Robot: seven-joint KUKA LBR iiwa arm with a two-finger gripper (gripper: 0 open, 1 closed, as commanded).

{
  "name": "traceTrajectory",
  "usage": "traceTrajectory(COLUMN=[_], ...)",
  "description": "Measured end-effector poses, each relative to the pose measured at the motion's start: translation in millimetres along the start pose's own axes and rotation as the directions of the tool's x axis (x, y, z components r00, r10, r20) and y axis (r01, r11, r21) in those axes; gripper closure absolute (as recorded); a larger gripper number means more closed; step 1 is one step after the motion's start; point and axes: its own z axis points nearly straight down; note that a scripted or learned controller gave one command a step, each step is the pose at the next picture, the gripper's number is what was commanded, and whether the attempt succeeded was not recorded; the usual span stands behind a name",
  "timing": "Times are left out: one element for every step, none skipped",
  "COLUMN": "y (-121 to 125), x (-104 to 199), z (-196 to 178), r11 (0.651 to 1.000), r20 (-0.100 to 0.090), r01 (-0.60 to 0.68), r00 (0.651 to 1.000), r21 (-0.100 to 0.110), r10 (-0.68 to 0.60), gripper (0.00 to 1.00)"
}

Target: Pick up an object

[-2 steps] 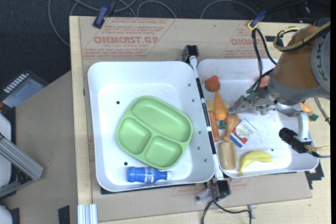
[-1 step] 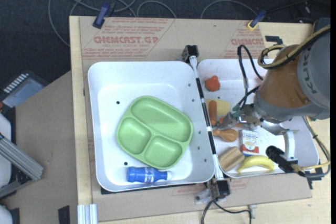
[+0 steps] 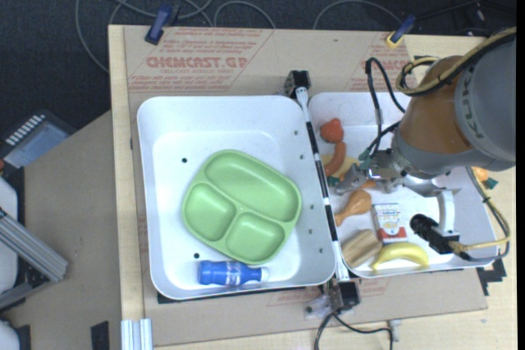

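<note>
Right of centre in the frame, we see the claw (image 3: 367, 174) lowered into the right bin (image 3: 361, 106) among the toy food, nothing lifted yet.

We cannot tell whether the claw is open or closed; its tip sits just beside the orange carrot-like piece (image 3: 335, 150) and the tan drumstick (image 3: 354, 204), so the pick seems still to come. Lower down lie a smooth yellow banana (image 3: 401, 257), a tan bread piece (image 3: 358, 244) and a small printed carton (image 3: 386, 220). At left, the other bin (image 3: 164, 127) holds a glossy green divided plate (image 3: 239, 205) and a blue bottle (image 3: 230, 274) lying flat.
</note>
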Motion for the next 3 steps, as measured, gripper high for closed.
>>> traceTrajectory(y=[9, -14, -7], x=[1, -6, -2], z=[0, 0, 0], r11=[1.0, 1.0, 1.0], r20=[0.0, -0.001, 0.0], r01=[0.0, -0.001, 0.0], r00=[1.0, 1.0, 1.0], r21=[0.0, 0.003, 0.001], r10=[0.0, 0.001, 0.0], gripper=[0.0, 0.0, 0.0])
